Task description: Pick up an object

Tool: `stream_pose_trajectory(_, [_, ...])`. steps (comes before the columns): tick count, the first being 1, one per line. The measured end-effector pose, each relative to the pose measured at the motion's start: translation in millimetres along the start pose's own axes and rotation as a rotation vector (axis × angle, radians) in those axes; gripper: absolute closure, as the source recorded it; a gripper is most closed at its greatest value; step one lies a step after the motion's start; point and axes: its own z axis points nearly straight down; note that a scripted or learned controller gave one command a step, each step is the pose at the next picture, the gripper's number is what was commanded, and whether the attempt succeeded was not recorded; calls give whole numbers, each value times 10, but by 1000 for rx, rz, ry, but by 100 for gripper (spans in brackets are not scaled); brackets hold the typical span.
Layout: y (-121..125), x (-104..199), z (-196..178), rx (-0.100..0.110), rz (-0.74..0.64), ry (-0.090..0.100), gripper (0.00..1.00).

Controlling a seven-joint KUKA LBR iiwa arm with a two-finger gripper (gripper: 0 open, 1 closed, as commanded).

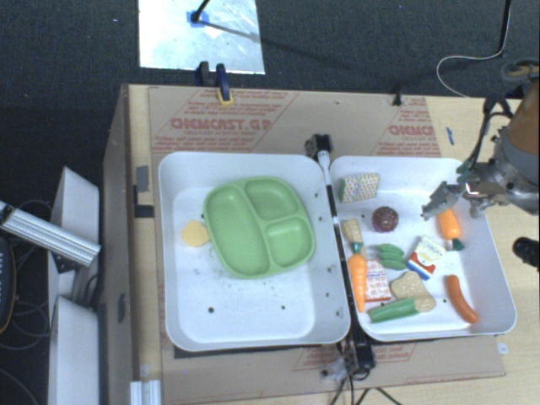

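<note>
Orange toy carrot (449, 225), green-tipped

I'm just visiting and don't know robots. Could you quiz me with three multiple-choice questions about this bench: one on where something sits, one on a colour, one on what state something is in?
1. Where does the divided plate lie?
A. In the left bin
B. In the right bin
C. On the floor

2. What colour is that plate?
A. Blue
B. Green
C. Red

3. What is the claw doing?
A. Resting outside both bins
B. Lifting the plate
C. Poised in the right bin just above a small orange toy

Answers: 1 A, the plate lies in the left bin beside a yellow piece. 2 B, it is pale green. 3 C, the claw is over the right bin, with the orange toy just below its tip.
</note>
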Motion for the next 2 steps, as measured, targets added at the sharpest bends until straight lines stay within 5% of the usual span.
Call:
stream_pose_trajectory(1, [349,-59,1255,4,1,1,0])
stream_pose_trajectory(2, [906,303,1658,1,-1,0,0])
